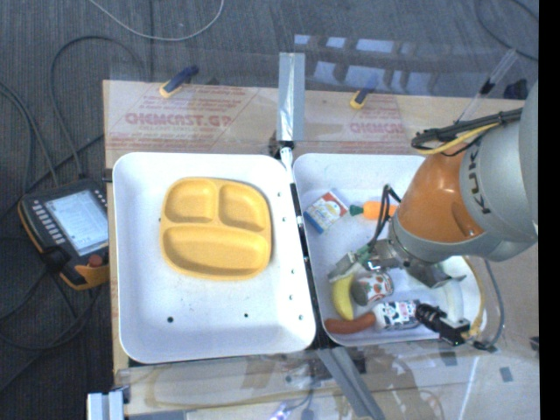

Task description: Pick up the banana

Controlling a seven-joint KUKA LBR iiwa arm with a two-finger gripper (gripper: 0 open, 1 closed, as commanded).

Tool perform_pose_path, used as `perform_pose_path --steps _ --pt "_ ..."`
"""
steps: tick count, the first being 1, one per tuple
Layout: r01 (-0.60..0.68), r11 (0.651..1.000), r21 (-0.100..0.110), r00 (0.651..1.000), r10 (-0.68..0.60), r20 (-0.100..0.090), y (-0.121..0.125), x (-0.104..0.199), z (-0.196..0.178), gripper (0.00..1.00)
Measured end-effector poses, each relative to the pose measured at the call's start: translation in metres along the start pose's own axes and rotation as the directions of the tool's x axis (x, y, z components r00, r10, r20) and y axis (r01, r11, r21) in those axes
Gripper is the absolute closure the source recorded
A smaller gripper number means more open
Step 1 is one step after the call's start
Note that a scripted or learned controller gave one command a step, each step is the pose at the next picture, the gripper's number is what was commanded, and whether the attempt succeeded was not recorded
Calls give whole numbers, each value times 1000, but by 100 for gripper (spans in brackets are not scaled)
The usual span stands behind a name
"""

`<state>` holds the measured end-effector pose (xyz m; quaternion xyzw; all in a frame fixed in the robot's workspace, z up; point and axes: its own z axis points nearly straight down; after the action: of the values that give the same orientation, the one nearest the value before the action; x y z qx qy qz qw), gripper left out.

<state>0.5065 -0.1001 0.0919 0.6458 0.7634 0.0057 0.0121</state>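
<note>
1. The banana [343, 297] lies in the right-hand white bin [308, 234], low on its left side, curved and running roughly top to bottom.
2. Just right of it sits a small can with a red and white label [374, 284]; a red sausage-like toy [350, 325] lies at the banana's lower end and a labelled bottle [398, 313] beyond that.
3. The gripper [366, 261] hangs right above the banana's upper end; whether it is released or clenched cannot be told from this angle.
4. The banana looks like a light toy fruit, probably stiff plastic with a smooth, slippery skin. A hold across its narrow middle seems safest, since the tapered ends would likely slip out.
5. The bin floor is smooth and white, so a nudged banana could slide.
6. Room is tight: neighbours crowd its right side and lower end, and the bin wall stands near its left.
7. The left bin [140, 304] holds a yellow divided tray [216, 227].
</note>
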Motion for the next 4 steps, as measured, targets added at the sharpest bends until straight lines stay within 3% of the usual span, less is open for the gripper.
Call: perform_pose_path --steps 1,2,3,4 --pt "-69 998 -2 998 69 -3 -13 4 0 0" --pt "-284 959 13 959 285 -10 -4 0 1 0" --pt "-285 959 7 959 285 -9 -1 -2 -9 100" --pt "-285 958 7 958 285 -9 -1 -2 -9 0"
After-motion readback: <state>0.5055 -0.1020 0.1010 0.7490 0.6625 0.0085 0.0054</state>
